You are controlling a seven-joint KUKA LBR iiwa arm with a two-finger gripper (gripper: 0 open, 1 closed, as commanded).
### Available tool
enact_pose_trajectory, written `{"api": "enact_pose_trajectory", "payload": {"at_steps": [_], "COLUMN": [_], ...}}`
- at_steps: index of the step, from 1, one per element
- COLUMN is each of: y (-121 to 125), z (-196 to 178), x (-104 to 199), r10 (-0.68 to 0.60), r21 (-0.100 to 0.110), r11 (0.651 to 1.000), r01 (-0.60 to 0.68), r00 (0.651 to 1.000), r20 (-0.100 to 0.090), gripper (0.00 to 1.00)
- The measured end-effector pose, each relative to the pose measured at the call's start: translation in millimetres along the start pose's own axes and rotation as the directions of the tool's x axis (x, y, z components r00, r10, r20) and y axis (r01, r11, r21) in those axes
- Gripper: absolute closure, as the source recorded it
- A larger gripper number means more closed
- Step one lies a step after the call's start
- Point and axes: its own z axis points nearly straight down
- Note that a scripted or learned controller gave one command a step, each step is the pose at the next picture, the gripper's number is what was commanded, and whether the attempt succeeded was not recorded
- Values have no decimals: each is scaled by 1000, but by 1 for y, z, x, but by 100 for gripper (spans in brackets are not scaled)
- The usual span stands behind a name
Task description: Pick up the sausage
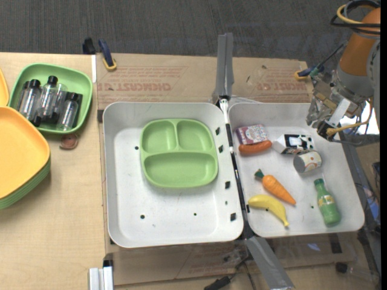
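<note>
The sausage [255, 147] is a short reddish-orange link lying in the right bin [344, 162], near its back left, just in front of a pink and purple packet [250, 133]. My gripper [325, 121] hangs at the right bin's back right rim, well to the right of the sausage and apart from it. Nothing shows between its tips.
The right bin also holds a black-and-white box [297, 142], a small grey cup [307, 161], a carrot [277, 187], a banana [270, 208] and a green bottle [327, 203]. A green divided plate [179, 153] lies in the left bin [121, 180]. Yellow plates [21, 156] and a green tray of bottles [51, 98] sit at the left.
</note>
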Motion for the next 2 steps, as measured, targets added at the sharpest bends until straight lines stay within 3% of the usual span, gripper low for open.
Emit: {"api": "enact_pose_trajectory", "payload": {"at_steps": [2], "y": [0], "z": [-17], "x": [-1], "r10": [-4], "r21": [1], "r11": [1000], "r01": [4], "r00": [1000], "r20": [3], "gripper": [100]}}
